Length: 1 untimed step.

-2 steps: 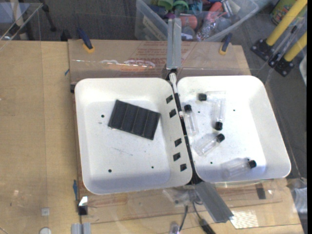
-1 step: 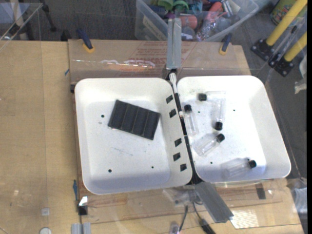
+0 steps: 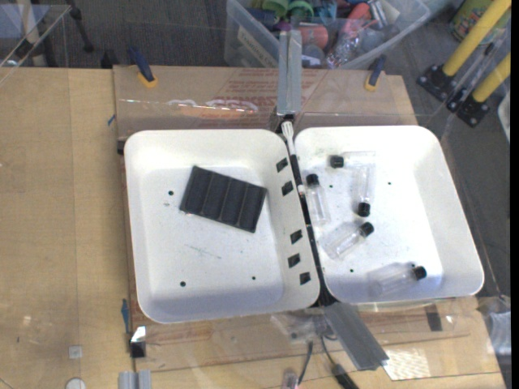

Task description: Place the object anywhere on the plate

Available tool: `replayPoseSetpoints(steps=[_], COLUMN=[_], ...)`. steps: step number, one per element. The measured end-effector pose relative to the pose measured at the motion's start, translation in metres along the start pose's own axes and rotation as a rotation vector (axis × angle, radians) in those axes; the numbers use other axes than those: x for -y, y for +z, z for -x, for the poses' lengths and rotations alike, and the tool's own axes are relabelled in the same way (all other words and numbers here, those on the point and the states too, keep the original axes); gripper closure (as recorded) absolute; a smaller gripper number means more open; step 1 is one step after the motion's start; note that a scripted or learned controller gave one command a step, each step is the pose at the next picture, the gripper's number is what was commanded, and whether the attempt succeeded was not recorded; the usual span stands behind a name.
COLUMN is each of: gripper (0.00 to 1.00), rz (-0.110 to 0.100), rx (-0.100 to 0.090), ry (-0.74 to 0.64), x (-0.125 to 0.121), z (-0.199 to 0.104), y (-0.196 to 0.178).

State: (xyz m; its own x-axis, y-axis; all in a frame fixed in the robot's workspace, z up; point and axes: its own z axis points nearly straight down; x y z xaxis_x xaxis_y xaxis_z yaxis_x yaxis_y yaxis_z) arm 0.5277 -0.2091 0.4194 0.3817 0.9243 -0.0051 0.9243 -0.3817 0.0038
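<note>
"White bins [image 3: 154, 290], two side by side, sat on the wooden bench [image 3: 57, 217]. What was in them?"

"The left one held a black plate [image 3: 223, 198] with ridges on it. The plate lay flat and a bit crooked, near the middle of its bin."

"Where were the things to move?"

"All of them were to the right of the plate, over in the other bin [image 3: 454, 217]. They were little clear bottles with black caps. I counted five. One bottle [image 3: 316, 201] lay closest to the plate, just past the wall between the bins. Another bottle [image 3: 345, 238] lay a bit lower down. A third bottle [image 3: 352, 162] and a fourth bottle [image 3: 365, 189] were farther right of the plate. The last bottle [image 3: 395, 278] was the farthest from it, low in the corner."

"Was any bottle on the plate?"

"No. None touched it. Nothing sat on top of the plate."

"And the claw? Open, shut, holding something?"

"I could not tell."

"What else was around?"

"Small black tabs [image 3: 294, 236] ran in a row just right of the plate, along the wall between the bins. Far behind the plate stood a clear tub [image 3: 243, 23] full of bright toys."
</note>
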Motion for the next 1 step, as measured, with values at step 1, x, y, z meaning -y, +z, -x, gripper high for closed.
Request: replayPoseSetpoints(steps=[1], gripper=[0.0], rz=[-0.001], rx=[0.0], ry=[0.0], x=[0.0], z=[-0.0004], y=[0.0003])
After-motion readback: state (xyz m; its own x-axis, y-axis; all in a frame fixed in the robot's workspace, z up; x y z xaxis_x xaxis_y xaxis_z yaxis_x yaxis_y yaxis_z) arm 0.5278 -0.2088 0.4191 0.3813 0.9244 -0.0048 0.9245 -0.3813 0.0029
